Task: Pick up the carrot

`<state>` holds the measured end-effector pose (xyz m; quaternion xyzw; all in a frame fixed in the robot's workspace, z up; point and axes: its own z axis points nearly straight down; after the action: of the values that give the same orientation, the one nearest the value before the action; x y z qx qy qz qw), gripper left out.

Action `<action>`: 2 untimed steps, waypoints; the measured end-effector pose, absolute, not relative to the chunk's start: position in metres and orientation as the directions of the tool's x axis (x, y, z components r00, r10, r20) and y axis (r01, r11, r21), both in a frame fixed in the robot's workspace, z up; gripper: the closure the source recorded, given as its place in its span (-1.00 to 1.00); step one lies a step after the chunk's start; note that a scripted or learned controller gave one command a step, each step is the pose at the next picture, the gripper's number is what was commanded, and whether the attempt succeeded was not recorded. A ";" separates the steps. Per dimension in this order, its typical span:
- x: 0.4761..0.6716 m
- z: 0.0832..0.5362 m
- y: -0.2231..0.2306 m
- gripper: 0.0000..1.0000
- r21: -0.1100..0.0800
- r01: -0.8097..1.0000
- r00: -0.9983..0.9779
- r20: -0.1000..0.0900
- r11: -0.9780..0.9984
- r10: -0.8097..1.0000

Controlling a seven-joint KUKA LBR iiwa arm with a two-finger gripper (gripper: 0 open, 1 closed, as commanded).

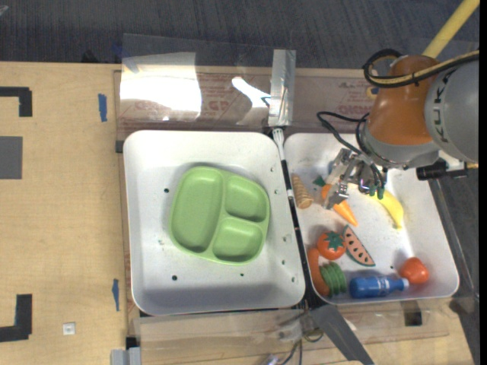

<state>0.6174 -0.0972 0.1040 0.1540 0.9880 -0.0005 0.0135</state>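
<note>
1. My arm (426,105) reaches in from the right and hangs over the far part of the right bin (437,238). That is the bin that carries every loose item.

2. The left bin (144,204) bears just a green plate (221,213) with three wells, so I judge it plays no part in this move.

3. The gripper (351,179) sits over the right bin's far-left quarter. Its metal parts are tangled with cables, and I cannot tell whether it is spread or pressed together.

4. The carrot (344,208) lies just below the gripper, toward the bin's near edge, and looks to be touching it or nearly so. Its thick end, with a scrap of green beside it, points up under the gripper, and its tip runs toward the near-right corner. I read the long axis as diagonal.

5. Whether the carrot is being pinched I cannot make out, so I don't count it as held.

6. Room is tight:
   - a tan roll (303,191) lies by the left wall;
   - a banana (391,206) lies to the right;
   - a tomato (332,245) and a melon slice (359,248) lie nearer the near edge.

7. The floor is smooth white, so I expect a bad nip to send the carrot skidding.
</note>
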 end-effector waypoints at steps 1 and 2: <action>0.582 0.187 -0.074 1.00 0.000 0.062 -0.998 -0.011 0.998 0.062; 0.571 0.199 -0.019 1.00 0.003 0.129 -0.992 -0.004 0.992 0.129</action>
<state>0.5713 -0.0188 0.1991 0.0649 0.9979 0.0014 0.0023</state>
